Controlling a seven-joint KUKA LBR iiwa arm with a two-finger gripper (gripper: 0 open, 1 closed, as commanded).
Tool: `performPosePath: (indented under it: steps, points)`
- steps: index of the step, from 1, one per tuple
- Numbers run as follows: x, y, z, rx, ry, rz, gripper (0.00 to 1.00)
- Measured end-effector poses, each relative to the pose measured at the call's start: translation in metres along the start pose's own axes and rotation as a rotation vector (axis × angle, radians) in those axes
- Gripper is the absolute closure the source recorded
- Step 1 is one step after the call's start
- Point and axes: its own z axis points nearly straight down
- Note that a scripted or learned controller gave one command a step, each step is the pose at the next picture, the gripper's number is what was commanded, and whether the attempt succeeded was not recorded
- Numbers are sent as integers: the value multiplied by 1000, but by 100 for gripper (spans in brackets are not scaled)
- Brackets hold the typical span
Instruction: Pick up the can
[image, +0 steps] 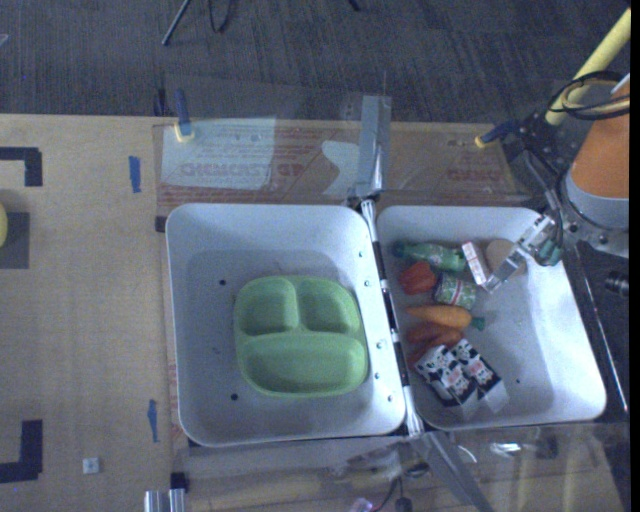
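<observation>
The left bin (190, 240) holds a green divided plate (298, 334) near its middle, with bare white floor all round it out to the rim. In the right bin (560, 340) everything crowds the left wall: a green bottle (432, 256), something red (419, 277), the can (456, 292) lying on its side, a carrot (440, 316) and, toward the near edge, two black-and-white cartons (457, 373), so the right half stays open. The gripper (503, 267) hangs just right of the can, above the bin's far right side, its fingers slightly spread around nothing.
</observation>
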Motion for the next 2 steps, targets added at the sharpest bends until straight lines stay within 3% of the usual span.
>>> performPosePath:
  steps: [1, 2]
  points:
    - [-4, 44, 58, -3, -7, -114, 0]
    - [21, 7, 46, 0, -1, -125, 0]
